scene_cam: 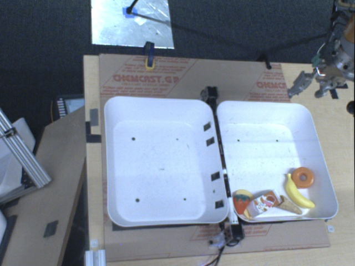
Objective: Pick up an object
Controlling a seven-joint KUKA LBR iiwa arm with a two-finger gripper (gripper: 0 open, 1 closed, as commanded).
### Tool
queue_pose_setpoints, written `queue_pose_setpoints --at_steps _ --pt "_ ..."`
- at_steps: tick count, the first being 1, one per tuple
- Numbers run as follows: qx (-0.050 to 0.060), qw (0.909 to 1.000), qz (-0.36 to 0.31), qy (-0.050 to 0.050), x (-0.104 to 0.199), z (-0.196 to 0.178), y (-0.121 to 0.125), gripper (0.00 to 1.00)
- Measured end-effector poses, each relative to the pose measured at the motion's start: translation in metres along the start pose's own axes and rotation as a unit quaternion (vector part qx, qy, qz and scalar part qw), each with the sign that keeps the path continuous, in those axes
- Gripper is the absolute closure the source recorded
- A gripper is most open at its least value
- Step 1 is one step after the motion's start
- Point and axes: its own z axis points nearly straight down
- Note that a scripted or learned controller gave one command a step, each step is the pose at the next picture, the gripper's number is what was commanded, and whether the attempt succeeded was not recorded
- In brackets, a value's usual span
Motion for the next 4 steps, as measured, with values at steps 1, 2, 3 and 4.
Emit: queue_pose_setpoints --at_steps 1,2,3,4 --pt "-0.002 1.0 0.002 0.0 0.005 -0.062 -0.044 0.0" --pt "-0.002 1.0 0.002 0.0 0.016 -0.15 -0.124 0.0" --pt "-0.006 1.0 -0.002 -0.001 0.057 -0.27 -0.18 0.0" --pt "-0.001 1.0 -0.004 0.001 0.116 -0.263 -0.178 0.0"
